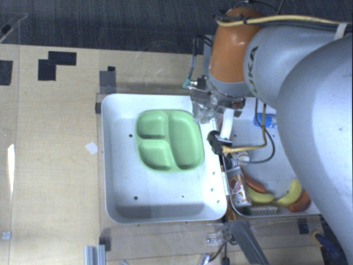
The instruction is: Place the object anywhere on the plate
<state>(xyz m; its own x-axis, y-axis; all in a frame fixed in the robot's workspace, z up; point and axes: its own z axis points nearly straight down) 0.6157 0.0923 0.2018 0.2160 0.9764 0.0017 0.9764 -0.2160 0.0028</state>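
Grey arm (309, 65) hangs overhead; green plate (169, 139) just beside its jaws lies bare; whether they hold anything cannot be told; placing looks undone

- Dark letters (251, 64) run down the grey arm (298, 54) beside the orange band (231, 48), just up from the hand (203, 114); only "KU" can be read.
- A packet (238, 187) below the hand carries red print too small to read.

Pale wood desk (49, 164), even diffuse light. Black block markers (55, 64) at its far left. Dark grey floor (110, 10) beyond.
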